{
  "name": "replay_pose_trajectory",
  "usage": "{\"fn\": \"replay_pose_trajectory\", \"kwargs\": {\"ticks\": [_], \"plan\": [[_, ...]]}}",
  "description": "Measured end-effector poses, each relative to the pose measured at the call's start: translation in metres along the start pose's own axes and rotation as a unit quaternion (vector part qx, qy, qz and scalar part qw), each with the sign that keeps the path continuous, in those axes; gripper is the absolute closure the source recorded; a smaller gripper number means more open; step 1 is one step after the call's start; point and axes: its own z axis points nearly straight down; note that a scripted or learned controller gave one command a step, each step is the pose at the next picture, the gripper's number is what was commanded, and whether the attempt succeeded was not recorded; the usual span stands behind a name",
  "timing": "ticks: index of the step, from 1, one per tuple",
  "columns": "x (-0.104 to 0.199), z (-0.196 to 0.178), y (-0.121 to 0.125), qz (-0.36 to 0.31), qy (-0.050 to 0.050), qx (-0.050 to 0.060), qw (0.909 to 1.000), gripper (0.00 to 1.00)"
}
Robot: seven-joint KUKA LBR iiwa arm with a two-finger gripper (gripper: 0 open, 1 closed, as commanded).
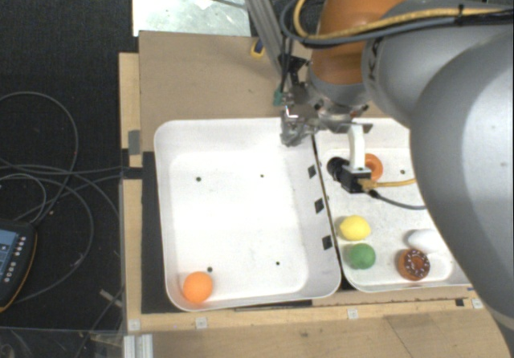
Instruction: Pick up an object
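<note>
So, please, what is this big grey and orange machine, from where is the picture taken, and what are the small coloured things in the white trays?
It is a robot arm that reaches in from the right. At its end is the gripper, the part meant to grasp things. It hangs at the far edge, where the two bins meet, and I cannot see it holding anything. One fixed camera above the bench took the picture, looking down at a slant. The left bin has an orange ball in its near corner. The right bin has a yellow piece, a green ball, a brown doughnut-shaped toy, a white piece and a partly hidden orange thing.
</note>
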Motion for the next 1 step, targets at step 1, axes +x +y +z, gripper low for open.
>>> {"fn": "replay_pose_trajectory", "kwargs": {"ticks": [1], "plan": [[-0.0042, 0.0006, -0.0007, 0.002, -0.002, 0.001, 1.0, 0.0]]}}
